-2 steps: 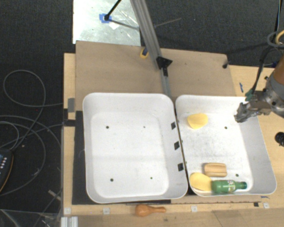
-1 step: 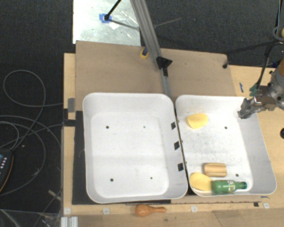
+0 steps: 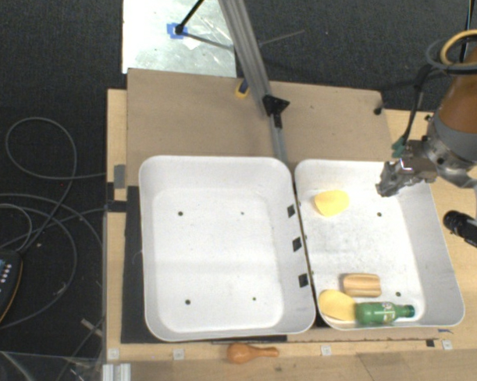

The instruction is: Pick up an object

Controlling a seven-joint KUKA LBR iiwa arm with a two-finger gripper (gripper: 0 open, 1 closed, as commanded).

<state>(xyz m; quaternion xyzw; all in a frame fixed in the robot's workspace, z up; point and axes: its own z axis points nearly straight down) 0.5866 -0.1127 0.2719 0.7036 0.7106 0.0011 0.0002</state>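
I've got the arm (image 3: 460, 108) reaching in from the right, and the pincer (image 3: 389, 183) hangs over the far right part of the right bin (image 3: 435, 255). From this angle I cannot tell how the pincer is set; it's a small dark shape. Nothing is visibly in it. In that bin, a pale yellow lump (image 3: 331, 203) lies near the far end, left of the pincer and apart from it. At the near end a tan block (image 3: 361, 285) sits just behind a green bottle (image 3: 383, 312) lying on its side, with a second yellow piece (image 3: 337, 306) beside the bottle's base. The left bin (image 3: 155, 222) adjoins. On the tabletop (image 3: 186, 114), an orange-brown piece (image 3: 250, 352) lies in front of the bins.
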